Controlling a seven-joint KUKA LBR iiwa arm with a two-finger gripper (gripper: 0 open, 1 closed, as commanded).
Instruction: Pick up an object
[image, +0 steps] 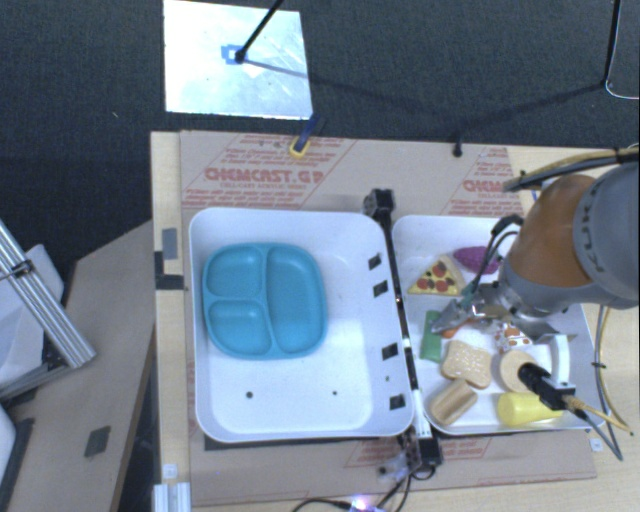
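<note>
Right bin (420, 232) holds toy food where the claw (470, 312) hovers (spread impossible to tell).

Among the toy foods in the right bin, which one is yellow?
The yellow one is the lemon-like piece at the bin's front edge. The pizza slice is red and orange, and the cracker is tan.

I work in a robotics lab; my bench (330, 160) is board-topped, bearing two white bins (300, 225). Loose cables (590, 90) cross dark carpet (80, 90) beyond; aluminium framing (40, 300) stands left.
</note>
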